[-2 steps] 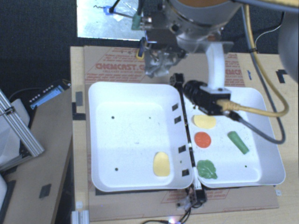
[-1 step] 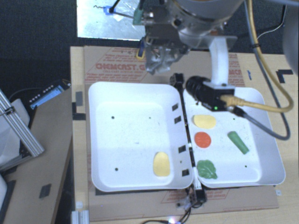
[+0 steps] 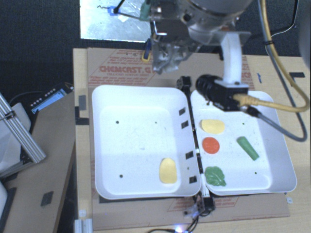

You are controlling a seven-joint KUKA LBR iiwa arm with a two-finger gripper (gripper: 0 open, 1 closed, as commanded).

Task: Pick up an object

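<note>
two shallow white plastic bins sit side by side; the left white bin (image 3: 136, 110) has a few small dark specks, and black clips run down the seam. taking that seam as landmark: left of it lies a pale yellow oval piece (image 3: 168, 171). right of it, in the right white bin (image 3: 277, 169), lie a pale yellow flat piece (image 3: 213, 126), an orange-red round piece (image 3: 211, 145), a dark green stick (image 3: 248, 148) and a green leafy lump (image 3: 215, 176). beneath is tan cardboard with red print (image 3: 116, 68).

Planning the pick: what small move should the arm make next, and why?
Probably lower the gripper toward the yellow piece in the left bin. It lies alone there, while the gripper hangs high above the bins' far edge, holding nothing that can be seen.
</note>
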